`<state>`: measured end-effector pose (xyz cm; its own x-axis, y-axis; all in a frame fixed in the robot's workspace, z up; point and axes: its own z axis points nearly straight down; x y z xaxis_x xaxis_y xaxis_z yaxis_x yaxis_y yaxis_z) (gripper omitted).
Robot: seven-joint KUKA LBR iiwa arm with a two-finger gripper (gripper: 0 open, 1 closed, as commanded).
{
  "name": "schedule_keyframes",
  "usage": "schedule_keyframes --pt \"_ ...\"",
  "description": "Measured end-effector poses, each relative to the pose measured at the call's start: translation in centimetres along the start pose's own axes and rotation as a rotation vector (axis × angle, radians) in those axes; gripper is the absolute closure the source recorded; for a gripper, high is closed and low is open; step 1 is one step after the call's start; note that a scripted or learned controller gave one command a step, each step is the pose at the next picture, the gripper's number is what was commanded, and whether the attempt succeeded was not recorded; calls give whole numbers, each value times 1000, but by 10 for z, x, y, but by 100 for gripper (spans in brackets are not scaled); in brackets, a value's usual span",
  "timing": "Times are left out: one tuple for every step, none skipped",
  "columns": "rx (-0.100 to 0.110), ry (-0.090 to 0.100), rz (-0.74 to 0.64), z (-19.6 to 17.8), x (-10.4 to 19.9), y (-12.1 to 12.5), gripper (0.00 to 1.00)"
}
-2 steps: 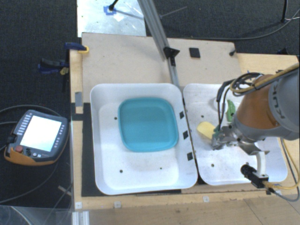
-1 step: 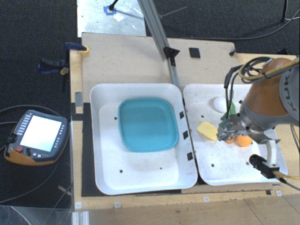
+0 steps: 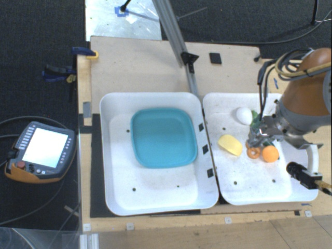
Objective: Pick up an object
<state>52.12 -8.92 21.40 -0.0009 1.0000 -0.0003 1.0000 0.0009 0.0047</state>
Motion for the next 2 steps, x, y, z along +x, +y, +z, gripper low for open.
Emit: schedule_keyframes --pt "4 1 -3 3 52 3 100" --pt "4 2 -5 4 108 2 100"
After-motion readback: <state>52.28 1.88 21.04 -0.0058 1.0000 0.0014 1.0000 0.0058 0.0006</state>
